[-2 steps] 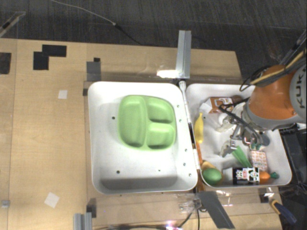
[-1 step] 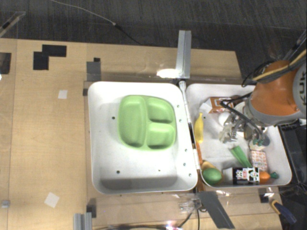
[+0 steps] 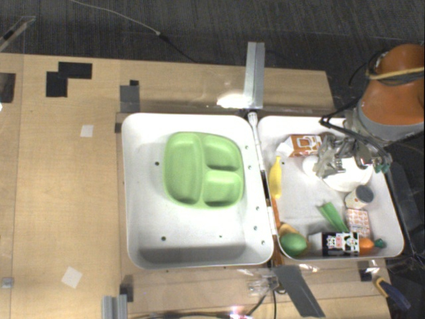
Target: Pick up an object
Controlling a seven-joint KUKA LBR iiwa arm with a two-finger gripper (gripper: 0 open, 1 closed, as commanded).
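Left bin [image 3: 143, 244]: green divided plate [image 3: 202, 168], fully visible. Right bin [image 3: 392, 234]: yellow banana [image 3: 274, 178], green ball [image 3: 293, 243] (partly cut by rim), clutter. Gripper [image 3: 330, 165] above white dish [image 3: 352, 178]; finger state indiscernible, blurred.

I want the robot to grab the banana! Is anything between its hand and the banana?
Nothing visible blocks the way. The hand hangs over the right bin near a white cup, and the banana lies along the bin's left wall, with bare white floor between them.
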